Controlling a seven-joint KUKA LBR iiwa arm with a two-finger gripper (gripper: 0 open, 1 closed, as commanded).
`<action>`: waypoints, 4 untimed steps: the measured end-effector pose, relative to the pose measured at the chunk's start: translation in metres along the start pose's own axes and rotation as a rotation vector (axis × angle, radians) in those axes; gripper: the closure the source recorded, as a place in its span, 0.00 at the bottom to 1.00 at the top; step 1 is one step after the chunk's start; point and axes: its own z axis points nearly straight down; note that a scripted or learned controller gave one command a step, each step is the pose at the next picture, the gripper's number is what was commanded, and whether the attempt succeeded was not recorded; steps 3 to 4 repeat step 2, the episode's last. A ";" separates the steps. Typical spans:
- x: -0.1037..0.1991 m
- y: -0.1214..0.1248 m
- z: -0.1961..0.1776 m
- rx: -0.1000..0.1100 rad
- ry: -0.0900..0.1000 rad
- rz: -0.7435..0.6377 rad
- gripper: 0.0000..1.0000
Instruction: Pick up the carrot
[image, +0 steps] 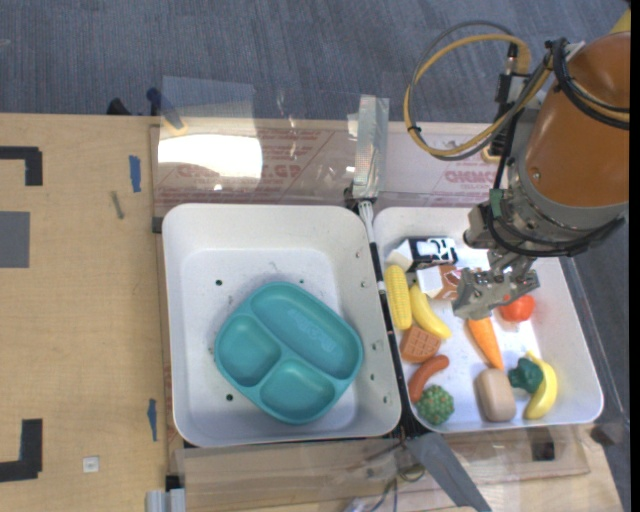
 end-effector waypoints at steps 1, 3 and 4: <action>-0.006 0.023 0.091 -0.011 0.001 -0.418 1.00; -0.003 0.018 -0.075 0.000 0.004 -0.524 1.00; -0.003 0.018 -0.075 0.000 0.004 -0.524 1.00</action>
